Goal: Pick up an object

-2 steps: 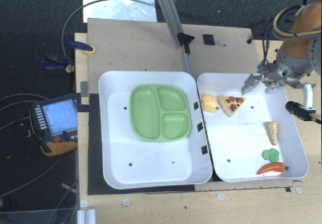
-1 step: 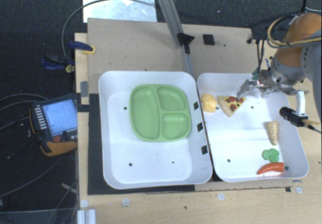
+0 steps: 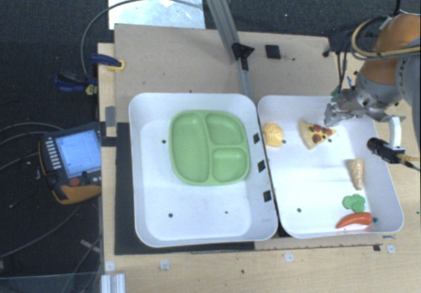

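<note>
In the right bin (image 3: pixel 309 180) lie a toy pizza slice (image 3: pixel 316 133), a yellow bun-like toy (image 3: pixel 273 133), a beige cone (image 3: pixel 356 172), a green broccoli toy (image 3: pixel 354 203) and a red sausage toy (image 3: pixel 354 220). My gripper (image 3: pixel 333 116) hangs over the bin's far right part, its tips just above and to the right of the pizza slice. Nothing shows between its tips.
The left bin (image 3: pixel 151 206) carries a green divided plate (image 3: pixel 209 147). A slanted grey pole (image 3: pixel 220 5) with a black clamp crosses the back of the bench. A handheld pendant (image 3: pixel 74 160) lies on the floor at the left.
</note>
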